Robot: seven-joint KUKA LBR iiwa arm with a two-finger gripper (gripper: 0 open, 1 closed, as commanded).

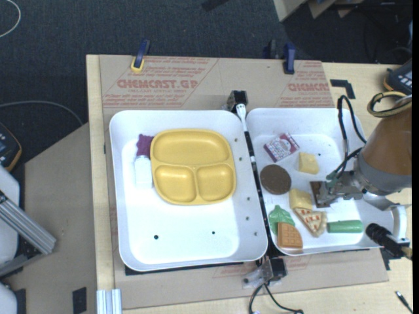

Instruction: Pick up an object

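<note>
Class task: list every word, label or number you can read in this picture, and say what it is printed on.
"CHEMCAST G.P": red print on the brown board under the bins, above the left bin.
Same red print above the right bin, cut off: too partial to read.
Small packet: print too blurred.

Yellow tray (192, 165): three compartments, flat in the left bin, upper middle.
Purple item (143, 144): tucked against the tray's upper left edge.
White bottle (142, 173): lying just below the purple item, beside the tray.
Printed packet (280, 147): right bin, upper left, tilted.
Brown disc (275, 179): flat, near the divider.
Yellow block (308, 163): right of the packet.
Pizza slice (310, 220): toy wedge, lower middle.
Waffle piece (289, 235): lower left corner, touching a green item (279, 215), possibly a toy vegetable.
Green cylinder (344, 226): lying flat by the lower rim.
</note>
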